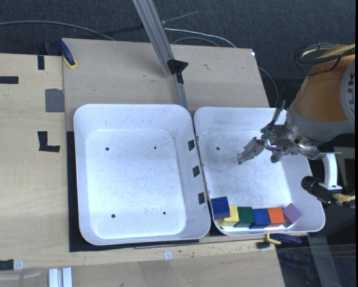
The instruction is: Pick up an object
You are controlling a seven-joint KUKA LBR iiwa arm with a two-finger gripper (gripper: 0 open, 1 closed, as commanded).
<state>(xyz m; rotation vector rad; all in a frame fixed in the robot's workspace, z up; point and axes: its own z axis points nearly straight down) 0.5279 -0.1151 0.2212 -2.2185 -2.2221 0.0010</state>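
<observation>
a: where is the gripper right now?

b: it hangs over the middle of the right bin, reaching in from that bin's right edge. its two fingers stand apart, and nothing sits between them.

a: so nothing picked yet?

b: nothing, as far as i can judge. the blocks all lie in a row along the right bin's near edge: a blue block on a yellow block toward the near-left corner, then a green block, another blue one, an orange block and a purple block toward the near-right corner.

a: and the left bin?

b: i see just its speckled white floor.

a: what is left, then?

b: nearly all of it: travel to the near edge, descend on one block, close, lift. the row is packed tight against the wall, so getting fingers around one looks awkward.
</observation>
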